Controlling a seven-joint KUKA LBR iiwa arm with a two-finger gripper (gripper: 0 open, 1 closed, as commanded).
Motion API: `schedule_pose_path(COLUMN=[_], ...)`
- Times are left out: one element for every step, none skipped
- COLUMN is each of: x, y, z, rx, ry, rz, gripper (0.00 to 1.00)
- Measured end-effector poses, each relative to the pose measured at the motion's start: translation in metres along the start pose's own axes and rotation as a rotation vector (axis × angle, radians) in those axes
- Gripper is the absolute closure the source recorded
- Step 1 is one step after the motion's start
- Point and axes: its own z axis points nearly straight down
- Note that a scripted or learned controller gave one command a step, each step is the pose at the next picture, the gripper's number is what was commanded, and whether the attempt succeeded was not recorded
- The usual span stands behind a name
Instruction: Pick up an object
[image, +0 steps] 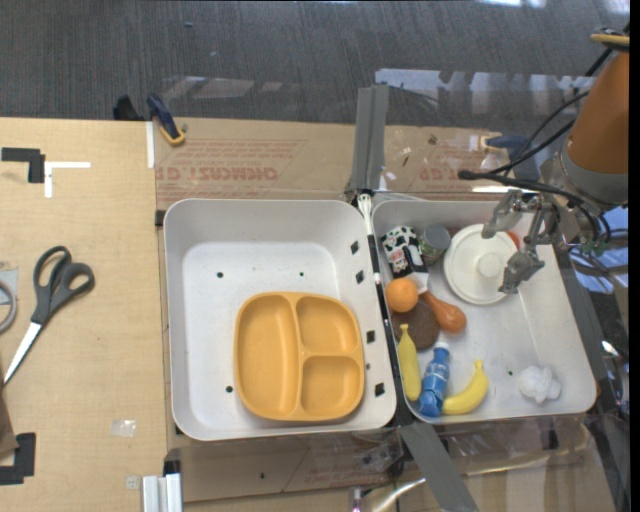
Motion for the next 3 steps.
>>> schedule_pose_path(x=[-0.002,0.085,0.116], y=[0.036,0.034,0.061], z=[0.105,0.126,0.121], rx=[-0.001,0.0,0.003], ry=[0.001,0.001,-0.024], rz=[0.047,0.029,0.096], gripper=[0.0,0.0,0.0])
